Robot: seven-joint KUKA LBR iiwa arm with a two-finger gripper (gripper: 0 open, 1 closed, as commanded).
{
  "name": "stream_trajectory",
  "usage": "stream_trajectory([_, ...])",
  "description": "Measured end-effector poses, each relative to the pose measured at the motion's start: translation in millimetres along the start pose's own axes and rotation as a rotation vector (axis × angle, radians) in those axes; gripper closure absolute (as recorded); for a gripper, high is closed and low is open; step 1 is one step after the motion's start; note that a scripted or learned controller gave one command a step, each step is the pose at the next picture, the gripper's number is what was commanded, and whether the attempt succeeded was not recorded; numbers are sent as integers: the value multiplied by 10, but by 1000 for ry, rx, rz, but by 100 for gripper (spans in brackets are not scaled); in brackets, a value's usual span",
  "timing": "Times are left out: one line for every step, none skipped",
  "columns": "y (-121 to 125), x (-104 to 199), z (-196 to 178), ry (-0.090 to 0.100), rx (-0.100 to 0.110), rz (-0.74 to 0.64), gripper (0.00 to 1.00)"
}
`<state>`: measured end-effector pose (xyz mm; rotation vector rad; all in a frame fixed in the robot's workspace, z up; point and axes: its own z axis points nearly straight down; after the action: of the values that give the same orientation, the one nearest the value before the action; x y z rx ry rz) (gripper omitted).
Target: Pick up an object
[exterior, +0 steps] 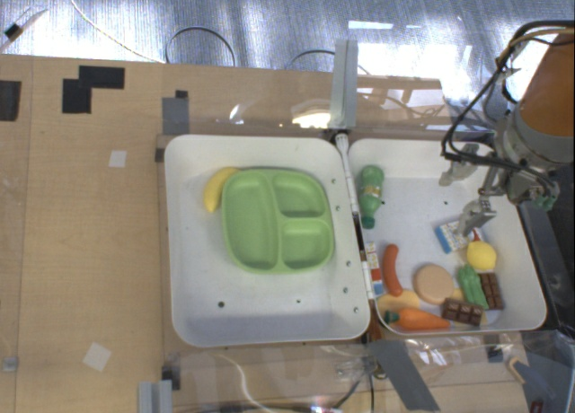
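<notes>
Bright, even overhead lighting, white glare patches on the floor (395, 34) at top and on the clear strip behind the bins (269, 241), shadows soft, overall focus slightly soft.

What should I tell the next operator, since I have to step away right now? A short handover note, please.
Gripper: low over the right bin, by the blue-and-white packet and the lemon. I see nothing between its fingers.

Right bin: green bottle near the divider; sausage, round bun, carrot and chocolate pieces toward the front.

Left bin: green divided plate with a banana at its left edge.

Done: no pick visible yet.

Left: grasp one object and lift it.
</notes>
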<state>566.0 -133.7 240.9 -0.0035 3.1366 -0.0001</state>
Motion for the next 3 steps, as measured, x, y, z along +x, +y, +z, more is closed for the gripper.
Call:
stream_trajectory([-339,-46,1439,-5,1,120,0])
stream_trajectory([-461,-160,1523,-7,0,110,0])
stream_trajectory([-475,-114,1522,-10,0,147,0])
